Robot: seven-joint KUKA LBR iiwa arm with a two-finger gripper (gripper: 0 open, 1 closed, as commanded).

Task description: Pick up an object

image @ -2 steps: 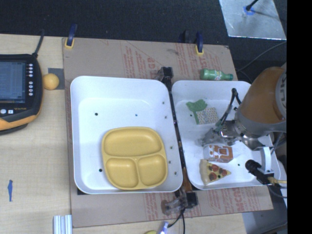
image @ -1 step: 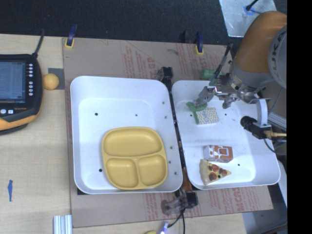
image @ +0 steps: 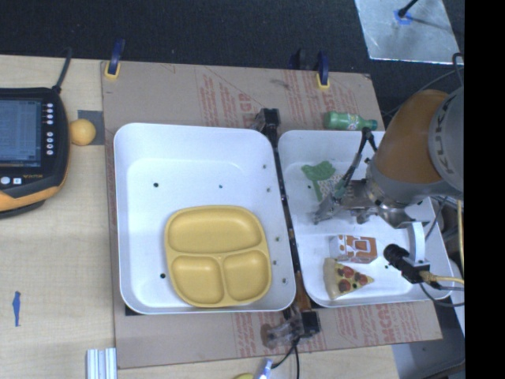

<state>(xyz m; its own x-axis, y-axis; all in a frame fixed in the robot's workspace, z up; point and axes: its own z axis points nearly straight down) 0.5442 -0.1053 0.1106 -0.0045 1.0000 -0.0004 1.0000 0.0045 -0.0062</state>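
Jaws cannot be judged wide or narrow from this slanted overhead view; the gripper [image: 325, 212] is a cluster of grey metal that points toward the lower left, and nothing can be seen caught in it.

In the camera view, the gripper sits low over the right bin [image: 304, 239], in the bin's upper middle. The grey arm [image: 410, 152] with its orange band enters from the right edge of the frame. Just above the gripper in the frame lies a crumpled green piece [image: 319, 172], close to it; whether the two touch cannot be told. Below and to the right of the gripper, a red-and-white packet [image: 356, 248] lies flat, and a pizza slice toy [image: 345, 278] lies just below that, near the bin's lower edge.

At centre left, the left bin [image: 158, 164] holds a yellow divided plate [image: 218, 255] in its lower half. Both bins rest on a cardboard sheet [image: 197, 89]. A green bottle [image: 351, 121] lies on the sheet just above the right bin. At the far left sit a yellow ball [image: 82, 131] and a control tablet [image: 28, 152].
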